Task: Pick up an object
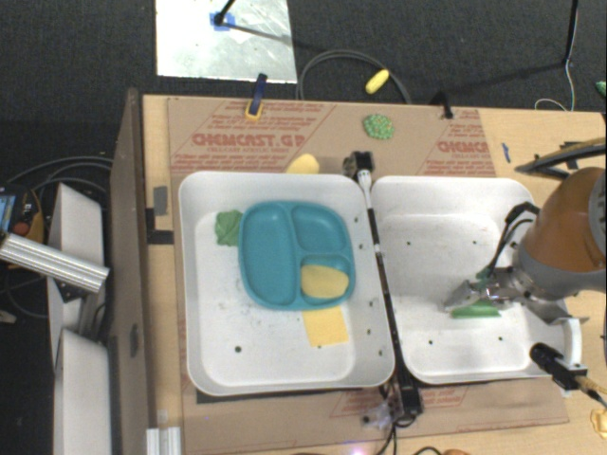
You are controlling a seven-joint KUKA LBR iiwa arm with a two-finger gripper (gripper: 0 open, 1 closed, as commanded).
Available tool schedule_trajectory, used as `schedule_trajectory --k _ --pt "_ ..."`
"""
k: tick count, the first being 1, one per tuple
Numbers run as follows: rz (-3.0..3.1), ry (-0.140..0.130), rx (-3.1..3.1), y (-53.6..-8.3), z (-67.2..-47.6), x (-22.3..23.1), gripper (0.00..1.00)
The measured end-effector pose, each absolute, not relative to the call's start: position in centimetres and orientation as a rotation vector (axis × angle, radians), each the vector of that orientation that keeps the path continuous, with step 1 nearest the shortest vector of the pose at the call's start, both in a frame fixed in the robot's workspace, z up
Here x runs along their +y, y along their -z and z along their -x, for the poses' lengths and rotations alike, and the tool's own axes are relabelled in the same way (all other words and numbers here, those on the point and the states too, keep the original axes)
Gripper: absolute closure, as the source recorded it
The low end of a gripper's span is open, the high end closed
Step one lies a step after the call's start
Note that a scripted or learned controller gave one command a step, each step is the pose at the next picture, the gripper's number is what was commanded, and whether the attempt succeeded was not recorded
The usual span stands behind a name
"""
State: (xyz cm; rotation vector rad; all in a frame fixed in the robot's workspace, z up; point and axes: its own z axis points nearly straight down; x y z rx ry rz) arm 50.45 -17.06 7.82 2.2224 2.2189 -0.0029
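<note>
My gripper (467, 299) is low in the right bin (427, 216), near its middle right, at the end of the arm that comes in from the right. A small flat green object (474, 312) lies on the bin floor directly under the gripper's tip and looks to be touching it. In the left bin (204, 282) a blue divided plate (275, 254) carries a yellow lump (325, 281). A yellow square slab (326, 328) lies just below the plate. A green leafy piece (228, 227) sits at the plate's left edge.
Behind the bins, on the cardboard, are a yellow piece (303, 165) and a green bumpy ball (378, 126). A black divider bar (375, 245) runs between the bins. Cables hang along the arm's wrist (517, 230).
</note>
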Motion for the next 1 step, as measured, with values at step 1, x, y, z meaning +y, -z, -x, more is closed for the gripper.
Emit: schedule_trajectory --k 1 --pt "-2.216 -0.003 2.222 -9.47 -50.57 -16.79 1.0"
